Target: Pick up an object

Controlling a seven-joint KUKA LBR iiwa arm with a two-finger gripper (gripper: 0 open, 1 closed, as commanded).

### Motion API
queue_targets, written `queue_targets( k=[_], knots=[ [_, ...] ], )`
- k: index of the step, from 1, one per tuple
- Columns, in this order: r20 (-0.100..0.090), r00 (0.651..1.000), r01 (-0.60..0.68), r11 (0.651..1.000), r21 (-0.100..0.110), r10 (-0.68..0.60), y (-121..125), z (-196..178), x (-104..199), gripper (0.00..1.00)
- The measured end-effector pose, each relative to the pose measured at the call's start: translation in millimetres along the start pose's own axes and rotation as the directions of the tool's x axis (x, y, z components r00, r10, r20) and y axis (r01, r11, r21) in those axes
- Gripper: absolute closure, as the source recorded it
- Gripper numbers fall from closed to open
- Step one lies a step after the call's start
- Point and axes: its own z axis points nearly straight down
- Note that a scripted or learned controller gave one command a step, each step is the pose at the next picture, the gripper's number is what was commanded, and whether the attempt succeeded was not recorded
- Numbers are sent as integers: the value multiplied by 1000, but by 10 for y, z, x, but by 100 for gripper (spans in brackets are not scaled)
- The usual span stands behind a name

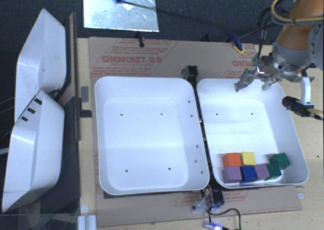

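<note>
Coloured blocks (253,167) sit untouched in the right bin (291,128); gripper (254,80) hovers well apart, jaws spread, nothing picked

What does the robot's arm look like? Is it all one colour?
No. The arm is rounded and grey with an orange band above the wrist. Yellowish and dark cables loop beside it. Its gripper is grey metal with two fingers.

the left bin (109,123) lies open across its whole floor. in the right bin (289,125), the upper and middle floor is free; a cluster of blocks (253,167) crowds the lower right corner against the bottom wall. the gripper (255,82) hangs over that bin's upper right rim.
</note>
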Motion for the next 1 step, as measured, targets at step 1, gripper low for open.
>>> queue_targets(
  k=[1],
  knots=[
    [-1, 1000, 0, 1000, 5, 0, -54, 608, 40, 0]
  ],
)
